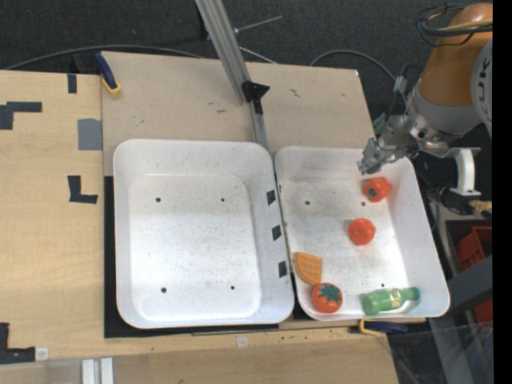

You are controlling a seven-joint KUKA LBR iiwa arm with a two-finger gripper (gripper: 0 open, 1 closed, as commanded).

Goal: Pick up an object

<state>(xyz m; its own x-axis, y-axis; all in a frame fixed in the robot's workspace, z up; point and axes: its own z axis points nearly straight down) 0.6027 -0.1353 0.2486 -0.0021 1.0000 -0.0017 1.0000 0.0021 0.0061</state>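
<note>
Gripper (370,165): just above red toy tomato (377,189), finger state unclear.
Tomato: probably light, smooth, round; grasp across middle.

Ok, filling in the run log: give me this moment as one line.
arm: over right bin | tool: above top red fruit, no hold seen | also in bin: red fruit, tomato, waffle, green bottle

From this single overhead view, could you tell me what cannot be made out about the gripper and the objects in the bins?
- Gripper: its fingers are too small and blurred, so their state is unclear.
- Upper red object: whether the gripper touches it or hangs above it; one slanted view gives no height.
- Arm: cut off by the right edge.
- Green bottle: label too small to read.
- Orange piece: too blurred to identify.
</note>
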